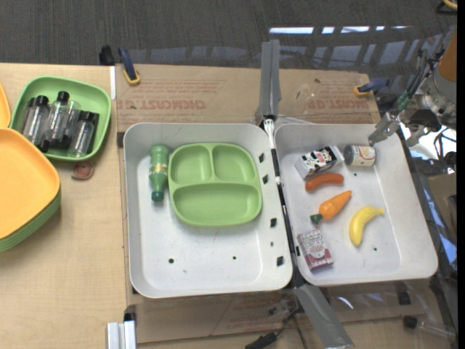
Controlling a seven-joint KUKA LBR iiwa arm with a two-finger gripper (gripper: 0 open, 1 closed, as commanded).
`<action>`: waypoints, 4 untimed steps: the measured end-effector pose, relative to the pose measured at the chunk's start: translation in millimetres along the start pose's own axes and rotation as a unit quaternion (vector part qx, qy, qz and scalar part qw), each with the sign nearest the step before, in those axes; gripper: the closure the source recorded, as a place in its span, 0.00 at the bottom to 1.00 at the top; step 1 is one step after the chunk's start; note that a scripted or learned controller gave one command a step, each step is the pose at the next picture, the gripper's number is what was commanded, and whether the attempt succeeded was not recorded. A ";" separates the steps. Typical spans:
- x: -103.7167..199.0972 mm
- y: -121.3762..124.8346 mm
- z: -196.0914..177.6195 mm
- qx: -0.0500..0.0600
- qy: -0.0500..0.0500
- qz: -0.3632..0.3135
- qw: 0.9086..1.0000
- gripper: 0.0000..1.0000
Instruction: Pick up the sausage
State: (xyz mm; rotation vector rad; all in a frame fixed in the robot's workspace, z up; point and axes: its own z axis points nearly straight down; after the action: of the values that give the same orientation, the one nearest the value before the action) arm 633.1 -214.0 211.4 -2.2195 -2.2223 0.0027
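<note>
Cardboard sheeting point(218, 100), printed with red lettering, covered the table under two shallow white bins set side by side, and dark grey carpet point(182, 13) ran across the room behind it. To the left lay pale wood table point(65, 267) carrying a stack of orange plates point(25, 187) and a small green tray point(65, 115) of dark-capped bottles. The left bin point(203, 267) held a green divided plate point(215, 184) with a green bottle point(158, 171) lying just beside its left edge. In the right bin point(392, 260), the sausage point(324, 182) lay on the floor of the upper half, just below a black-and-white carton point(318, 161) and just above a toy carrot point(333, 206). A small can point(361, 155) lay on its side near the back wall, a banana point(363, 224) sat toward the right, and a pink packet point(315, 251) rested near the front left corner. The pincer point(383, 131) hung over the bin's back right corner, well apart from the sausage; whether it was wide or narrow could not be told from this angle.
</note>
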 end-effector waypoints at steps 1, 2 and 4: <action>25.1 -15.3 116.9 0.000 0.000 0.029 1.000 0.00; 77.9 -68.6 120.4 0.000 0.001 -0.057 0.998 0.00; 110.5 -87.6 112.7 0.002 0.000 0.121 0.993 1.00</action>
State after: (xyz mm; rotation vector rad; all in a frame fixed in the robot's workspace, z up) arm 545.1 -103.7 98.8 -2.4699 -1.9346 0.0076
